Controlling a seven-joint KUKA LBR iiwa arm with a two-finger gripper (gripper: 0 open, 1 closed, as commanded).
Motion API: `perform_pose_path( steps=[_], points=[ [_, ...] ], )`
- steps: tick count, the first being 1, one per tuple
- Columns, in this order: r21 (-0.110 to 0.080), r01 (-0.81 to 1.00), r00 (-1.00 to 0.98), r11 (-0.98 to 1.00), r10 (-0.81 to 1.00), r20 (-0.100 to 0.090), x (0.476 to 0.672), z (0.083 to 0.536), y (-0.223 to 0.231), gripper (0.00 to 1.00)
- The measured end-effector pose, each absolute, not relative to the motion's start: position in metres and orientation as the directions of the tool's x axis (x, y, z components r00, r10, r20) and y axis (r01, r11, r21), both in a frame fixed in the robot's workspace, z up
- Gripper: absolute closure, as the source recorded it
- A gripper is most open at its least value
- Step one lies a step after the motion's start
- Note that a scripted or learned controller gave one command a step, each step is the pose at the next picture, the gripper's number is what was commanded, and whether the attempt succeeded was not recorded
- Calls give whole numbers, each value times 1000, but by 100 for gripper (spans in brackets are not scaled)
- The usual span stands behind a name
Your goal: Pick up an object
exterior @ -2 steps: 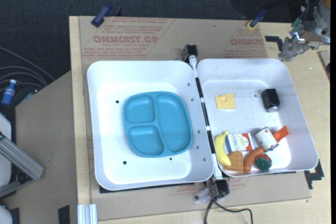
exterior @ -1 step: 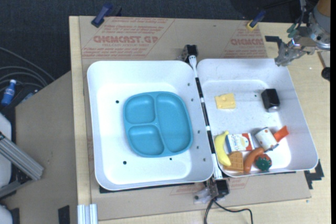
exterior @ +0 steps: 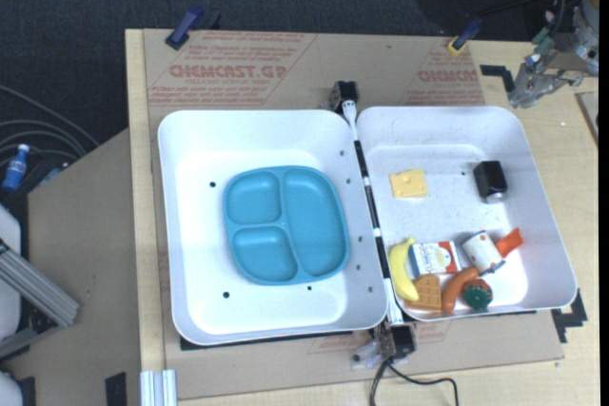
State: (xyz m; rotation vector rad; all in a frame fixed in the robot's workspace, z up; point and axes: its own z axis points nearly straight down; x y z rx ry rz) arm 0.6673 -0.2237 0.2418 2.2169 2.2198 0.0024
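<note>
The gripper hangs past the right bin's far corner, over the bench — whether it is spread, I cannot tell. In that bin lie a black block, a yellow cheese slice and, clustered near, a banana, carrot and small carton. A blue divided plate sits in the left bin.

Glossy white plastic bins, smooth blue plastic tray with soft sheen. Matt brown board beneath, printed paper-like face. Shiny plastic banana, matt black block.
</note>
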Motion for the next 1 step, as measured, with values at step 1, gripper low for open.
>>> perform_pose_path(
  steps=[1],
  points=[
    [-2, 1000, 0, 0, 1000, 0, 655, 233, -224, 100]
  ],
)
